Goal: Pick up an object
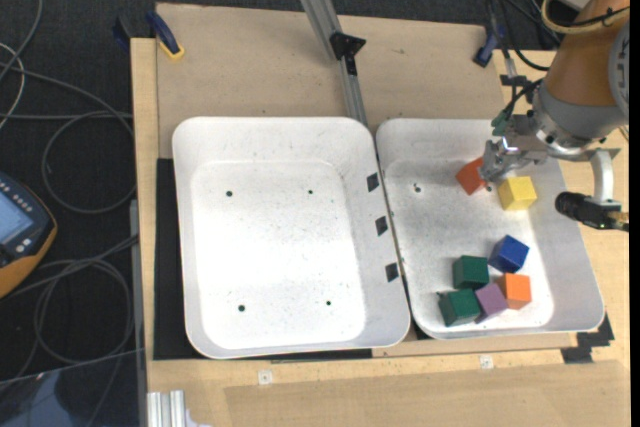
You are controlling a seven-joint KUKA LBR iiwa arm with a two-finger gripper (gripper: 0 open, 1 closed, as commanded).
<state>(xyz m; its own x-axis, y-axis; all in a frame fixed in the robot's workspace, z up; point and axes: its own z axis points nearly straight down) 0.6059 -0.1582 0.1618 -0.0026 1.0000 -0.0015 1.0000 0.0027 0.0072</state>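
End effector (pixel 497 158) is low in the right bin (pixel 430 215), upper part, right on top of the red-orange block (pixel 470 178). Block sits at the fingertip area, touching or nearly so, but I can't tell if it's actually between the fingers or just beside them; can't tell clenched vs released either, too small and partly hidden by the wrist.

Yellow block (pixel 517 192) is just beside, to the right of the red-orange one, close enough to interfere.

Rest of the objs are clustered in the bin's lower right corner: blue block (pixel 510 252), orange block (pixel 517 289), purple block (pixel 491 299), two green blocks (pixel 470 271) and (pixel 460 306). Well apart from the tool. Left bin (pixel 270 235) has no objs in it.

Step, IMO: at the grasp point on the red-orange block, approach done or nearly, lift not yet done.

Next move needs: confirm block is centered between fingers, secure grip, then straight vertical lift w/o clipping the yellow one. If block is off to the side it'll likely get pushed, not picked.
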